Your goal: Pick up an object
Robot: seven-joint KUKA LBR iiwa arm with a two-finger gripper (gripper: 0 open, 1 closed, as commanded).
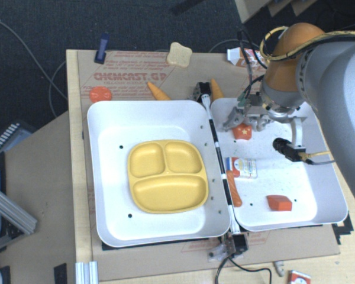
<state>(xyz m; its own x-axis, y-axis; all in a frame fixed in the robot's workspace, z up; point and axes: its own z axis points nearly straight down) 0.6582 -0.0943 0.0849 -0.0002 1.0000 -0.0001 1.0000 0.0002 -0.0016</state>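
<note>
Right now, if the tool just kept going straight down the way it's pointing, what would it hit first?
Most likely the small orange block directly beneath the tool in the right bin, though the gap between them is hard to judge from this angle.

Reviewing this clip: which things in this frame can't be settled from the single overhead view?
- Gripper: the wrist above covers it, so open or shut is unreadable.
- Small orange-red block: partly under the gripper; contact cannot be told.
- Flat packet in the right bin: print too small to read.
- Orange stick: lies along the bins' divider, partly hidden.
- Item at the bottom edge: cut off by the frame.
</note>
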